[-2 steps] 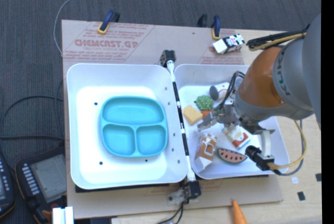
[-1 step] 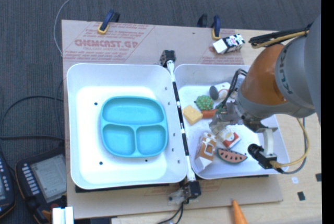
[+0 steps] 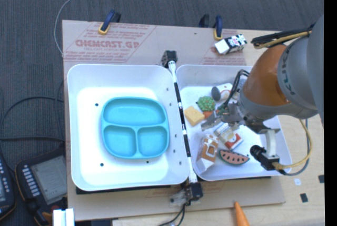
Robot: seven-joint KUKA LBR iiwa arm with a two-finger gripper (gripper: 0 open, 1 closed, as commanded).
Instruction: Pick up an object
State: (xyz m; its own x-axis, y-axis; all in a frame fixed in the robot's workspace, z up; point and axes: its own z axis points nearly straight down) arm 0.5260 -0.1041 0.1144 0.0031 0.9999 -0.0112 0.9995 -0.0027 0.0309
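My gripper [image 3: 220,118] hangs low over the middle of the right bin [image 3: 274,169], with the grey arm and its orange band [image 3: 263,82] reaching in from the right. Several small toy foods lie around and under it. A yellow cheese wedge [image 3: 193,115] sits to its left and a green broccoli piece [image 3: 205,104] lies just above that. A watermelon slice [image 3: 233,157] and a brown-and-white carton [image 3: 207,151] rest nearer the front. A red-and-white item [image 3: 232,141] lies just below the gripper.
The left bin [image 3: 79,88] holds a blue divided plate [image 3: 136,127]. A small black-and-white toy [image 3: 230,43] sits on the cardboard behind the right bin. A cable [image 3: 297,159] loops off the arm at the right bin's front corner.
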